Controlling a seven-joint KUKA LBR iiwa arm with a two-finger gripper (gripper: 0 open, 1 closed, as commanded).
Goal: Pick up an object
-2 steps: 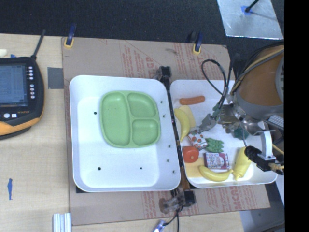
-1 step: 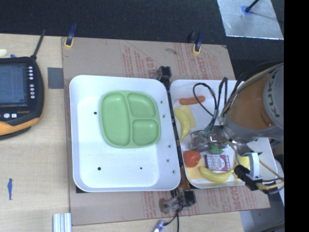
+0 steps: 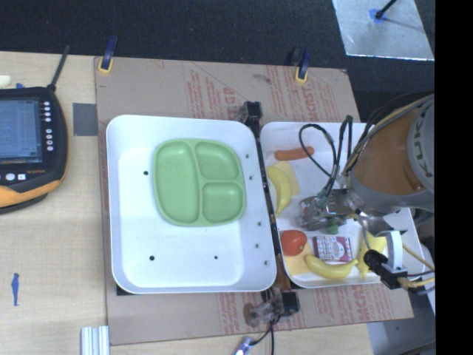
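Two shallow white bins sit side by side on a brown cardboard sheet in the middle of the frame. The left white bin (image 3: pixel 133 198) holds a pale green plastic plate with three compartments (image 3: pixel 198 181), lying flat in its upper half. The right white bin (image 3: pixel 277 133) (partly covered by the arm) holds the loose items: a thin orange carrot-like stick (image 3: pixel 294 153) near its top edge, a yellow plastic banana (image 3: pixel 282 187) along its left side, a red tomato-shaped toy (image 3: pixel 293 241) lower down, a small pink and white packet (image 3: pixel 332 248) just right of the tomato, and a second yellow banana (image 3: pixel 325 268) along the bottom edge.

The grey arm with its orange band (image 3: pixel 388 161) comes in from the right of the frame, black cables looping above it. Its two-finger gripper (image 3: pixel 319 211) hangs over the middle of the right bin, between the upper banana and the packet; whether the jaws are parted or closed I cannot tell, since the metal parts blur together there.

At the far left edge lies a grey and orange control pendant with a screen (image 3: pixel 26 150).
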